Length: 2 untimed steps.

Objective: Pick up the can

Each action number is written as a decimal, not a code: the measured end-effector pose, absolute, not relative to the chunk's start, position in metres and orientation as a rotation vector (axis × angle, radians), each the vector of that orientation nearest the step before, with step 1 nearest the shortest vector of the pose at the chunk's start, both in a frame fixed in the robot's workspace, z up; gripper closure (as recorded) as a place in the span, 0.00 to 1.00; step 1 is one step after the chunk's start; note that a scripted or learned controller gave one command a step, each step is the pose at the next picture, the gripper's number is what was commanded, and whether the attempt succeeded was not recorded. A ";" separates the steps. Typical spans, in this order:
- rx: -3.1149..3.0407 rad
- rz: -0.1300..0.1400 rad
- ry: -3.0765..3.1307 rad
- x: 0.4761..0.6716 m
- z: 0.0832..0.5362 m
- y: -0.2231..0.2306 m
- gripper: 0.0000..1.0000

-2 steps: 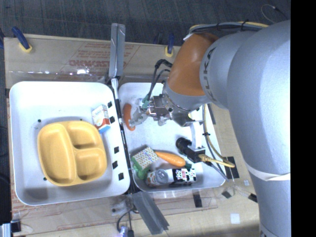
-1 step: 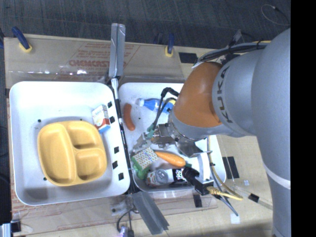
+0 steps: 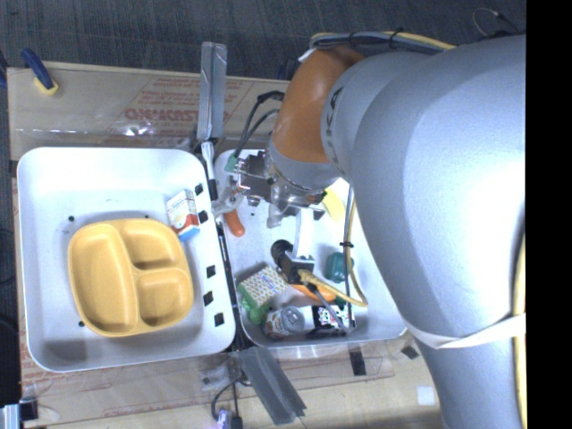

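My hand point(image 3: 288, 211), its state impossible for me to tell, hangs over the right bin point(image 3: 375, 333), and the can point(image 3: 288, 321) lies below it amid clutter, so I should descend squarely over it.

My bench point(image 3: 107, 96) carries a sheet of brown cardboard with faded red printing, and the two white bins sit on it side by side. The left bin point(image 3: 36, 266) rests flat, its rim running close along the right bin point(image 3: 384, 329), with a row of small black clips down the seam between them. A grey metal bar point(image 3: 213, 92) stands at the far end of that seam, and a second grey bar point(image 3: 273, 382) lies slanted at the near end. A blue and yellow clamp point(image 3: 37, 70) grips the bench's far left corner. Beyond the bench I see dark carpeted floor point(image 3: 134, 7).
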State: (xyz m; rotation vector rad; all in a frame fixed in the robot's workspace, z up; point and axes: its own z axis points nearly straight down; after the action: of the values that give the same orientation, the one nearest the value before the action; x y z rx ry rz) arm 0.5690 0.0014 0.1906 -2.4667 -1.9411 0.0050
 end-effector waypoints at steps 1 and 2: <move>-2.430 0.007 -1.984 0.566 0.195 -0.015 0.00; -2.482 0.006 -1.919 0.485 0.191 -0.052 0.00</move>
State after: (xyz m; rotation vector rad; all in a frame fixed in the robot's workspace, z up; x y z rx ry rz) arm 0.4846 -0.0520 0.1908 -2.4821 -1.9193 0.0062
